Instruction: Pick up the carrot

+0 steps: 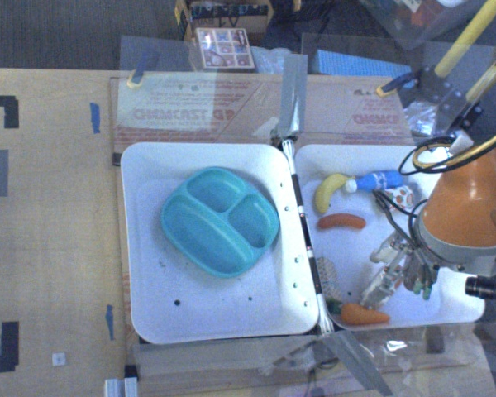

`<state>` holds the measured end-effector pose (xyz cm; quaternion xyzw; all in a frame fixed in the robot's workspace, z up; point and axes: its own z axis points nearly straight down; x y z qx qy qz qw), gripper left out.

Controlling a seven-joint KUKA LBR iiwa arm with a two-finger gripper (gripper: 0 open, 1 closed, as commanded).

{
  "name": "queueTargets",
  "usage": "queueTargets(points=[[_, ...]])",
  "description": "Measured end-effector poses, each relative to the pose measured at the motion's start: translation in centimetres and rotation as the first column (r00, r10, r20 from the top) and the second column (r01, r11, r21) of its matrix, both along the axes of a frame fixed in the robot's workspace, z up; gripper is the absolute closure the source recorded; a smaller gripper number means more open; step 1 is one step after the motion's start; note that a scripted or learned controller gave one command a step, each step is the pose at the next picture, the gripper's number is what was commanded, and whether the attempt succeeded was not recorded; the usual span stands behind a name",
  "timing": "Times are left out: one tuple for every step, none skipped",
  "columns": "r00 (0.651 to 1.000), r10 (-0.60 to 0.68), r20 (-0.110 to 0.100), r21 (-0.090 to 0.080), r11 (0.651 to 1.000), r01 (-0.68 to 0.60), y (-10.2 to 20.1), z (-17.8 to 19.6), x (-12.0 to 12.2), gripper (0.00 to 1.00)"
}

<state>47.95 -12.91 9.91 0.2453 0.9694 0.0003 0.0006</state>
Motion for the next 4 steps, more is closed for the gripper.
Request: queueTargets(points=[[0.973, 0.232, 0.017, -0.011, 0.973, -0.232, 2.5, -0.9, 1.7, 0.0], [0.973, 0.23, 0.015, -0.007, 0.973, -0.23, 2.7, 0.0, 1.6, 1.0], [0.82, 0.573, 0.004, -0.003, 0.82, -0.573, 1.1, 6.3, 1.7, 1.0], [0.819, 0.573, 0.004, -0.003, 0.819, -0.573, 1.1, 6.3, 1.7, 0.0]])
